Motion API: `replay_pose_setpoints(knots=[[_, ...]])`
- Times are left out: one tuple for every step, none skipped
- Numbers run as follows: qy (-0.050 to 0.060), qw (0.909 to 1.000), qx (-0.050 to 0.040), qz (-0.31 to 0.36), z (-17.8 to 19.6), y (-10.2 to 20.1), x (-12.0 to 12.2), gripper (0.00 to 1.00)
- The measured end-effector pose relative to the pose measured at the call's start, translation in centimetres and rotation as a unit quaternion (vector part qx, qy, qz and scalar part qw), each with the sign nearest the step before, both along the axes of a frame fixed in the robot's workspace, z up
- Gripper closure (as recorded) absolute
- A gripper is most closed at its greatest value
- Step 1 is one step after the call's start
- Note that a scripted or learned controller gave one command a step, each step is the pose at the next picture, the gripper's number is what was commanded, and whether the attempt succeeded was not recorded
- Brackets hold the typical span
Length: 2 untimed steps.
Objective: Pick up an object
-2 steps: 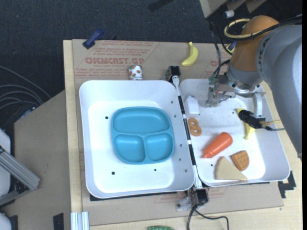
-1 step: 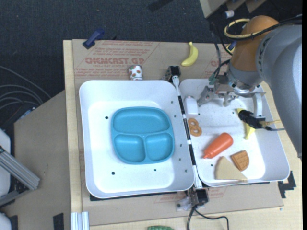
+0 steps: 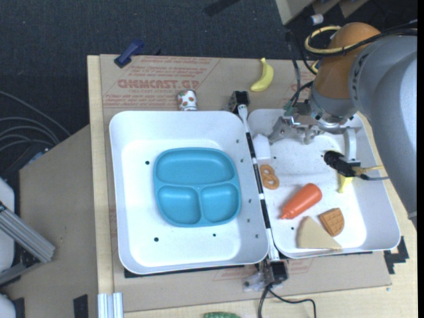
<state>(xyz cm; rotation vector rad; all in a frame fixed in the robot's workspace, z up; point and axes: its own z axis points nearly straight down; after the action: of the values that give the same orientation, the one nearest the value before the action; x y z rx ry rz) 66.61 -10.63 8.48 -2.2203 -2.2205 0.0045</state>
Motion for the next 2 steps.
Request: replay_pose_setpoints(knots=[[-0.001, 1.0, -0.0002, 0.001, 1.04, 0.06, 0.07, 1.0], [-0.001, 1.0, -0.0005, 0.0, 1.05, 0.04, 0.07, 0.0]])
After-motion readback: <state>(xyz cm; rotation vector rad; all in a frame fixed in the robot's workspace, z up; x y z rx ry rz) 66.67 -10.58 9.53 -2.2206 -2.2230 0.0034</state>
